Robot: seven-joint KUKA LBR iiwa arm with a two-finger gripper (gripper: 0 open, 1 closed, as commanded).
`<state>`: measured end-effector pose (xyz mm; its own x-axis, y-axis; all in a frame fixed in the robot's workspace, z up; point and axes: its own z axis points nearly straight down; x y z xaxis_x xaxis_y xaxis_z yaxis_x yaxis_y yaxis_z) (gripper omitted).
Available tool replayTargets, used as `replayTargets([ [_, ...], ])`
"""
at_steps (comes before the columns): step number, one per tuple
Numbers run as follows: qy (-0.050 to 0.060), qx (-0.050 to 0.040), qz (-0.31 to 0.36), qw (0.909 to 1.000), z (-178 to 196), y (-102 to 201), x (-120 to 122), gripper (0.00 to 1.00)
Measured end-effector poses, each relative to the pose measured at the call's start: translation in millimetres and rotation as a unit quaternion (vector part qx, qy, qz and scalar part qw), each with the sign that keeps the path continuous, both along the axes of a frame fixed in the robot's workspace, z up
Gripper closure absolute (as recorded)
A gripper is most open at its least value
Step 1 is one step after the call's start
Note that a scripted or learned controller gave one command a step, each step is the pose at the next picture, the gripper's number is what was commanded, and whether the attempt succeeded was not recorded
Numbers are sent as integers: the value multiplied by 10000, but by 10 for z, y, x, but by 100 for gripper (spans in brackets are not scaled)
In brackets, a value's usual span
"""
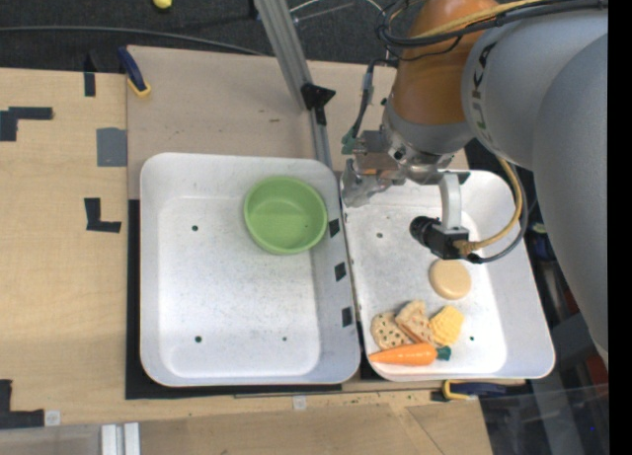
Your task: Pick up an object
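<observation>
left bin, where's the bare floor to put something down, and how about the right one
The left bin has wide bare floor in front of and left of the green bowl, which sits near its far right corner. In the right bin, the near end is crowded with the carrot, crackers and round biscuit; a bare strip lies between them and the arm.

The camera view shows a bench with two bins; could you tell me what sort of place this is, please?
Probably a robotics lab's grasping test bench: a grey KUKA arm reaches over two white bins, which hold play items like a green bowl and a toy carrot.
</observation>
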<state>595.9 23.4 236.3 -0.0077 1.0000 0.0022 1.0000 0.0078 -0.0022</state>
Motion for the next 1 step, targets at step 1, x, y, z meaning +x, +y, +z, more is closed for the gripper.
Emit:
replayTargets([
  [1,3,-6,-4,10000,-124,547,77,100],
])
